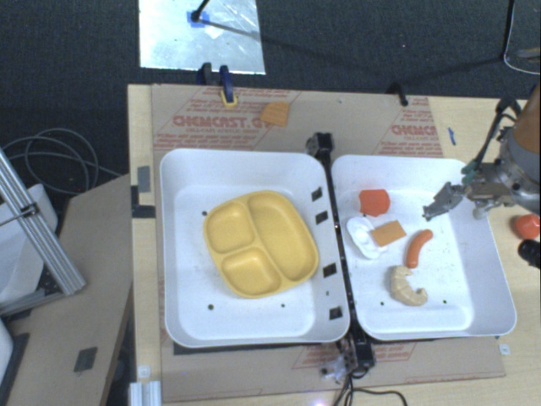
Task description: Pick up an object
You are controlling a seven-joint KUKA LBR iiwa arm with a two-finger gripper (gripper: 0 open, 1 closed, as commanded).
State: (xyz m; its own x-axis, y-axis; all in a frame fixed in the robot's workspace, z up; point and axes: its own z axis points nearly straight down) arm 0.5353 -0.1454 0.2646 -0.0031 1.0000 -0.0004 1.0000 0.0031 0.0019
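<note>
The right bin (473, 311) holds several small items: a red-orange block (374, 201), a white lump (360, 237) with a flat tan square (389, 233) leaning on it, an orange sausage (418, 248) and a beige curved piece (407, 286). My gripper (452, 212) hangs over the bin's upper right part, to the right of the red-orange block and above the sausage. It stands open, with nothing between its fingers; one finger (438, 203) points down-left.
The left bin (182, 311) holds a yellow divided plate (260, 244). A black divider (331, 227) runs between the bins. A tan block (275, 113) and a blue-yellow clamp (226, 81) lie on the bench behind. A red-orange object (526, 225) lies right of the bin.
</note>
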